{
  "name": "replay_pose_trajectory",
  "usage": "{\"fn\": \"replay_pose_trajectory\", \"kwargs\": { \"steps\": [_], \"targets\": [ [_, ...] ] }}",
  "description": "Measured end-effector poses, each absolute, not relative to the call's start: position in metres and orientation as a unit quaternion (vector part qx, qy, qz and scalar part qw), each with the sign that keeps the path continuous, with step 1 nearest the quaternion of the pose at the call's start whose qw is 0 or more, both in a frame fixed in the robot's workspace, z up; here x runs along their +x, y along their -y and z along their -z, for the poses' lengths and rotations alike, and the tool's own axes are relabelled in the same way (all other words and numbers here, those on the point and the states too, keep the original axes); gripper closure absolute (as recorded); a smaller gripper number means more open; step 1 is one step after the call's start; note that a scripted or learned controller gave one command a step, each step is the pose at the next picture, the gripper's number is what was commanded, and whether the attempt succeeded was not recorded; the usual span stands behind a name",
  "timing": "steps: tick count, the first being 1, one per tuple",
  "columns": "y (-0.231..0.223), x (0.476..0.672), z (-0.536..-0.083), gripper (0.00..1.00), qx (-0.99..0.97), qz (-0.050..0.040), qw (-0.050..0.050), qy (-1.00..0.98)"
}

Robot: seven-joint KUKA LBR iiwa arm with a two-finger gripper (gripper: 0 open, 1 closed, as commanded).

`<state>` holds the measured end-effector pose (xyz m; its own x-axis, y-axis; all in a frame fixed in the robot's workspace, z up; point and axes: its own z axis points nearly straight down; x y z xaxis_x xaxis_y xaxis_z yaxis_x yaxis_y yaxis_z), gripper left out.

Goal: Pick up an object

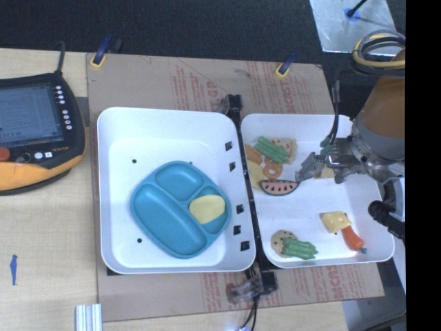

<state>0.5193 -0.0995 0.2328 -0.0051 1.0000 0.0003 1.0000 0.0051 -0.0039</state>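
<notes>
Your gripper (310,165) sits over the right bin (375,254), fingers dark and metallic, reaching left toward the watermelon slice (278,186). Can't tell if they're parted or closed; nothing visibly between them.

Slice is a flat half-moon, red with dark seeds and a dark rind, long axis roughly left-right, curved edge down, just below-left of the fingertips.

Same bin holds soft toy food: green ridged piece (271,149) up top, orange-tipped carrot (352,238) beside a yellow wedge (335,220), and a green piece on a tan disc (292,245).

Left bin (114,185): glossy blue divided plate (176,207) with a smooth yellow oval (207,207).

Bins are on brown cardboard (172,81) over a pale wood bench (41,254). Teach pendant (38,133) at far left.
</notes>
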Motion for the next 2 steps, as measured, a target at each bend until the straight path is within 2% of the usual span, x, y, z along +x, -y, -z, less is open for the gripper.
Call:
{"fn": "replay_pose_trajectory", "kwargs": {
  "steps": [1,2],
  "targets": [
    [0.16,0.568,-0.188,0.0,-0.706,-0.0017,-0.002,0.708],
    [0.202,0.515,-0.086,0.0,-0.707,-0.004,0.005,0.707]
  ]
}}
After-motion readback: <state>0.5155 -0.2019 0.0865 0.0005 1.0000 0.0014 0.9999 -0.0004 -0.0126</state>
